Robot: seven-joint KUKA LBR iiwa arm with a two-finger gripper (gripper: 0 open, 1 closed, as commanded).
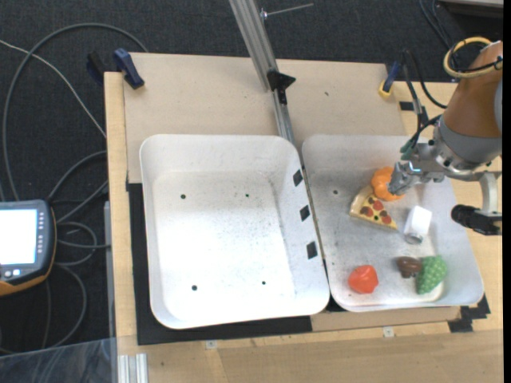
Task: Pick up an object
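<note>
- The gripper [399, 180] sits low in the right bin [335, 214], right up against the orange ball [382, 182]; can't tell how it's set.
- The pizza slice toy [372, 209] lies just below-left of it.
- White cylinder [417, 223] is just below it; red tomato [363, 278], brown piece [409, 266] and green grapes [432, 273] are further down.

bins [215, 154]: matt white plastic, speckled; bench [200, 94]: pale wood; rail [251, 30]: brushed metal

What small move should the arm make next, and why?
Probably lower the gripper a little onto the orange. It sits at that fruit's right edge in the right bin, nothing shows between its fingers, and the pizza slice lies close below.
</note>
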